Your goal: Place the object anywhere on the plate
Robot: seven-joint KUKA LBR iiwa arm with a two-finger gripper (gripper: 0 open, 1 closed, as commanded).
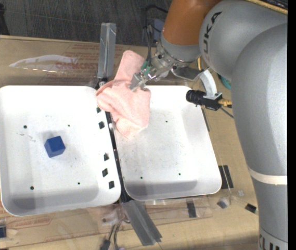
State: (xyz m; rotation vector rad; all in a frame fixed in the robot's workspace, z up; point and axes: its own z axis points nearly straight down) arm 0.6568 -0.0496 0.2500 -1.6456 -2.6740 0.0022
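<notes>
Two white bins fill the middle of the frame, and going left to right the risks sort themselves by bin. The left bin [12, 139] holds a small blue cube [54, 146] at centre-left, lying well apart from everything else; no plate can be made out in either bin, so the likeliest failure is simply that the cloth ends up somewhere that does not count.

At upper centre, the pink cloth [128, 99] hangs in a bunched, crumpled drape straddling the divide between the bins, its lower folds sagging toward the upper left corner of the right bin [189, 160]. It looks soft, thin and limp, pale salmon in colour, with one corner standing up above the rest.

Just right of that, the gripper [140, 80] is pinched on the cloth's upper edge, only a small fold caught between its fingers. With so little fabric in the grip, the cloth could slip free during a move. A trailing fold could also snag on the bin rim or the upright grey post [106, 51] behind it and drag the cloth out.
</notes>
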